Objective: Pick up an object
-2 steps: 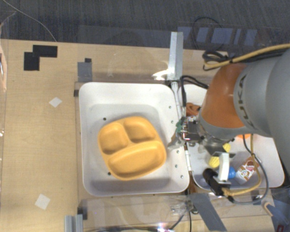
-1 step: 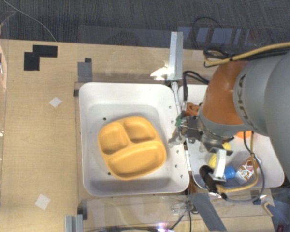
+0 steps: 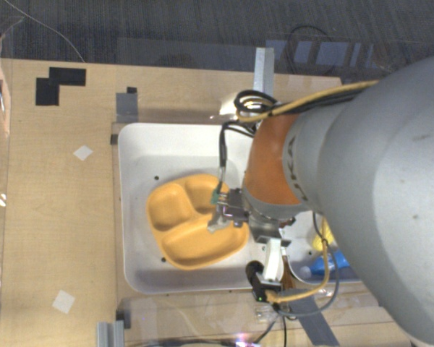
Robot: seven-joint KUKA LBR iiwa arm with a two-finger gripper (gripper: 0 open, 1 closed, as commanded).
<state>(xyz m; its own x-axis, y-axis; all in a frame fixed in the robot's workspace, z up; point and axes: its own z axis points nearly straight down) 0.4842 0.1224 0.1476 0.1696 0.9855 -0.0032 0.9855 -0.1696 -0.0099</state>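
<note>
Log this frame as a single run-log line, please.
arm: over bins | gripper: at yellow divided dish | dish: in left bin | grasp: unconfirmed

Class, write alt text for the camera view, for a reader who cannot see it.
A grey robot arm with an orange band reaches from the right over a shallow white bin holding a yellow sectioned dish. Its gripper sits at the dish's right edge. Blue and yellow items lie in the neighbouring bin.
</note>
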